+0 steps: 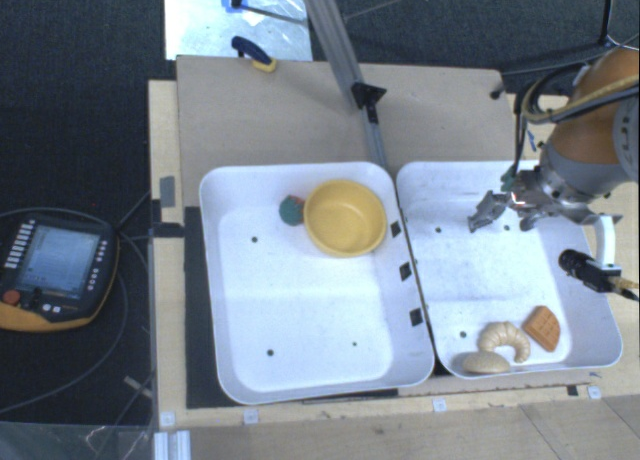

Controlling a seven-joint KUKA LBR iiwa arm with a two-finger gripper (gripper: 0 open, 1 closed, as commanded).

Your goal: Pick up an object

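My gripper (508,216) hangs over the upper part of the right bin (455,278), fingers open with nothing between them. At that bin's near right corner lie a beige croissant-shaped piece (507,337), a pale oval piece (484,362) and an orange waffle-like piece (543,328), all well below the gripper. In the left bin (300,338) a yellow bowl (345,218) stands near the far right corner. A small green object (291,210) touches the bowl's left side.
A slanted metal pole (340,43) ends at a clamp above the gap between the bins. A blue and yellow clip (252,52) lies on the far board. A teach pendant (52,270) rests on the floor at the left.
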